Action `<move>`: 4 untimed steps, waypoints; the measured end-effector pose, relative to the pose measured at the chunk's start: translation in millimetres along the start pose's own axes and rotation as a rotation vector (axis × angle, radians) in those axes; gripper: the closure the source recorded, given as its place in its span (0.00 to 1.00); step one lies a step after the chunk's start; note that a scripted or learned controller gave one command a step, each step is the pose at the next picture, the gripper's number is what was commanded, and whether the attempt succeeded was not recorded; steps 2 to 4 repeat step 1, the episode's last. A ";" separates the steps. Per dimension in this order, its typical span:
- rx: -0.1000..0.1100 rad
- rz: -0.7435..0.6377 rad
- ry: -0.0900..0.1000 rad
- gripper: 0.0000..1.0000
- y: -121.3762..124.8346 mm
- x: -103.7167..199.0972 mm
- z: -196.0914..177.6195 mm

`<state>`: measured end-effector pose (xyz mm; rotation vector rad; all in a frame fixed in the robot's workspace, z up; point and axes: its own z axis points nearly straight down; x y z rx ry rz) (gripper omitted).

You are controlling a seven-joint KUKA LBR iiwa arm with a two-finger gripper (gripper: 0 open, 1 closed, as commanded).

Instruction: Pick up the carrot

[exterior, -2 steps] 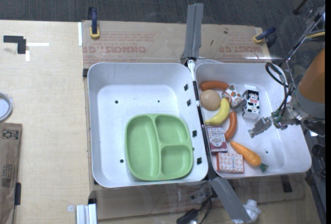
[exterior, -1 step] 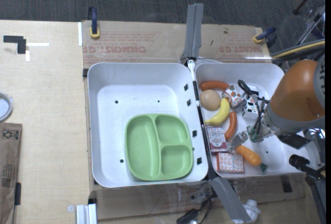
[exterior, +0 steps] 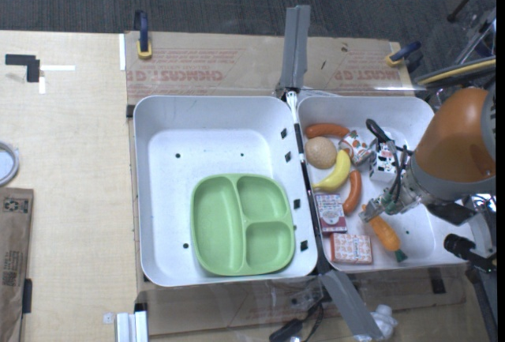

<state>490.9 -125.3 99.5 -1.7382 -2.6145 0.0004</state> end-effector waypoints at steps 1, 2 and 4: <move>0.001 0.370 -0.002 1.00 44.3 20.4 -91.3; 0.001 0.370 -0.002 1.00 44.3 20.4 -91.3; 0.001 0.370 -0.002 1.00 44.3 20.4 -91.3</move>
